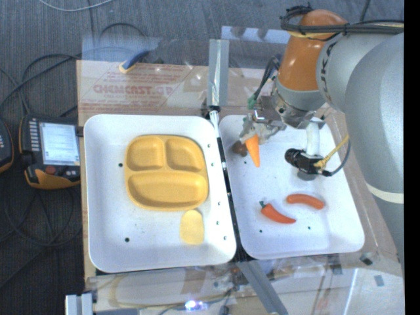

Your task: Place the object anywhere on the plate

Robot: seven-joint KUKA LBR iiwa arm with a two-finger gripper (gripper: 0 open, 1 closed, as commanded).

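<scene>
My gripper [251, 138] hangs over the upper left part of the right bin [341, 235], close to the wall shared with the left bin. An orange carrot [254, 155] points down from it, its thick end caught between the fingers. The yellow plate [167, 172], with three compartments, lies in the middle of the left bin [105, 241], well to the left of the gripper and across the divider.
A red chili pepper [277, 214] and an orange sausage [306, 201] lie in the lower half of the right bin. A pale yellow disc [191, 227] rests in the left bin just below the plate. The arm's grey body covers the right bin's right side.
</scene>
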